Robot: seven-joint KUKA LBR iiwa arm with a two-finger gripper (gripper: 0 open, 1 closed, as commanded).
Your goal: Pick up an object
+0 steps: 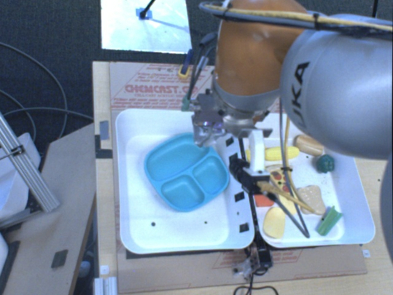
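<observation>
A blue divided plate (185,173) lies tilted in the left white bin (138,226). My gripper (206,135) hangs over the plate's upper right rim, close to the wall between the two bins. The large orange and grey wrist above hides much of it. The right bin (356,220) holds several toy foods: a yellow piece (279,153), a tan roll (308,145), a green ball (325,163), a beige slice (310,196), a green block (328,221) and a yellow lemon shape (274,222).
A brown cardboard sheet (150,85) lies under the bins. A shiny metal sheet (144,17) sits behind them. Black cables (288,204) cross the right bin's toys. An aluminium frame (24,171) stands at the left.
</observation>
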